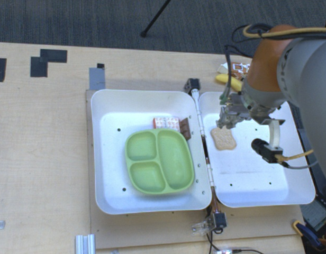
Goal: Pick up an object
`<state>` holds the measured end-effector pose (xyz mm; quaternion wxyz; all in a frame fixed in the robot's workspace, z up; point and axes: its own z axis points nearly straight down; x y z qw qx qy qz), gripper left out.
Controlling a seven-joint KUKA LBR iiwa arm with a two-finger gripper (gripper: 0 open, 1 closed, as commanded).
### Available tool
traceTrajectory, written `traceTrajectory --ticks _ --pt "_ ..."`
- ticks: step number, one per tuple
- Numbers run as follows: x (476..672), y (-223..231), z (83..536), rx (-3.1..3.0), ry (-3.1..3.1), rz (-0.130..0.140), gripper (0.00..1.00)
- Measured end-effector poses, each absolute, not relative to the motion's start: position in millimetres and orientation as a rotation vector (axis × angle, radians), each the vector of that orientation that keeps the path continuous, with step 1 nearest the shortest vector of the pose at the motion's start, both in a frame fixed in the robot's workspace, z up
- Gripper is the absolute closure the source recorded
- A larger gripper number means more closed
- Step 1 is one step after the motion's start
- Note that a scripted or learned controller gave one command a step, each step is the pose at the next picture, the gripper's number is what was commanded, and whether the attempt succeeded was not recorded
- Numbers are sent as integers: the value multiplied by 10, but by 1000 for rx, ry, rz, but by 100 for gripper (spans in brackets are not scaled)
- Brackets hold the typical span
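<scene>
- Saw the grey arm (306, 73) reaching in from the right, with its orange band (264, 57) above the wrist.
- Found the gripper (225, 123) low over the far left part of the right bin (269, 187), pointing down toward the bin floor.
- Could not tell whether the claw was apart or together; too small and too dark at the tip to judge.
- Saw nothing clamped in it.
- Spotted a flat tan piece (224, 139), like a cracker or a slice of toast, lying on the floor of the right bin close to its left wall.
- Placed that piece just on the near side of the gripper tip; could not tell whether touching or slightly apart.
- Noted a yellow thing (225, 79) on the bench beyond the right bin's far rim, partly hidden by the arm.
- Found a green plate (152, 147) with three compartments lying flat in the middle of the left bin (107, 157).
- Saw a small box (166, 123) with a red and white pattern just beyond the plate's far edge.
- Saw a small brown piece (184, 128) beside that box, near the wall between the bins.
</scene>
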<state>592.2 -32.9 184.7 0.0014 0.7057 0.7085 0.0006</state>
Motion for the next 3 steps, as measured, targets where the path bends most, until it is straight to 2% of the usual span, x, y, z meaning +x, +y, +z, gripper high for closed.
traceTrajectory --ticks 1,2,3 --pt "5921 -321 1846 2215 2226 2 0" --pt "4869 -686 1842 2217 2224 2 0" --pt "5064 -917 865 2215 2220 8 0"
